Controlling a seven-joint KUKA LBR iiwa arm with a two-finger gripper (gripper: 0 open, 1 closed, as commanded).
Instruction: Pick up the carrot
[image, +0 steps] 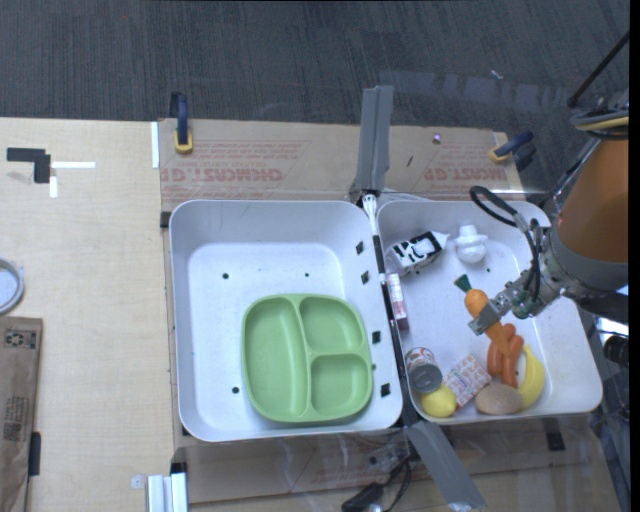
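Observation:
The carrot (474, 298) is a short orange piece with a green top, lying in the right bin (570, 330) near its middle. My gripper (489, 319) comes in from the right and sits right at the carrot's lower end, touching or just over it. The grey wrist and the orange-banded arm (600, 215) rise behind it at the right edge. I cannot make out whether the carrot is held.
Just below the gripper lie long orange pieces (506, 356), a banana (535, 378), a brown lump (497, 400), a lemon (438, 403), a can (422, 369) and a packet (466, 378). White and black items (418, 250) sit at the back. The left bin holds a green divided plate (305, 357).

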